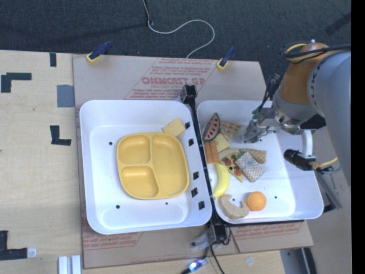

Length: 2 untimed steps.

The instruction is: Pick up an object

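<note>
**Gripper low in the right bin, no object seen held**

Food pieces sit in the right bin (296, 201), mostly toward its left wall. Watermelon slice (211, 127), red with a dark rind, is at the far left corner. Banana (221, 180), yellow and curved, lies along the left wall nearer the front. Orange (256, 201), small and round, is near the front edge, with a pale bread piece (231, 207) just left of it. Mid-bin: a grey checked wedge (249, 167) and some tan crackers (230, 130), loosely piled.

Gripper (254, 131) is down in the far part of the bin, just right of the crackers. Too small and dark to read: can't tell how far the tips are spread, or whether they touch anything. Nothing visibly between them.

Arm (319, 96) comes in over the bin's right rim, orange band up top, wrist angled down and left.

Left of that bin: second bin (94, 153) with a yellow divided plate (153, 165) and a pale yellow block (174, 127) at the plate's far corner.
</note>
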{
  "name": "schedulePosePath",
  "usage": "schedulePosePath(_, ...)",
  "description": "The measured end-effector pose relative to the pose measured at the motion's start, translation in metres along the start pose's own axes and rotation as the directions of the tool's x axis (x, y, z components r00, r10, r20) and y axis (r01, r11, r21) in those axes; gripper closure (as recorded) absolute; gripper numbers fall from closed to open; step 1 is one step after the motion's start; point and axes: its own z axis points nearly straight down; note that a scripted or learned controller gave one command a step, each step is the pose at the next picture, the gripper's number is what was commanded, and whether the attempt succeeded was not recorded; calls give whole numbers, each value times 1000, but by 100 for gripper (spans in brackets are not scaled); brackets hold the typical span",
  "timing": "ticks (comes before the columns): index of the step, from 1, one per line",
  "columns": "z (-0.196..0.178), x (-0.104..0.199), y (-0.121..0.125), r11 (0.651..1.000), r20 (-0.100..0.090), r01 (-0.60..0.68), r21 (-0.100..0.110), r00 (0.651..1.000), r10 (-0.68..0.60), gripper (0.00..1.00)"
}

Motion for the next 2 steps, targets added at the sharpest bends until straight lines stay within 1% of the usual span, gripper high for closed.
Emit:
schedulePosePath(1, -62, 7, 4, 1000, 0, -1, -7, 1000, 1, 100)
schedulePosePath(2, -110, 16, 0, 1000, -1, -1, -6, 1000, 1, 100)
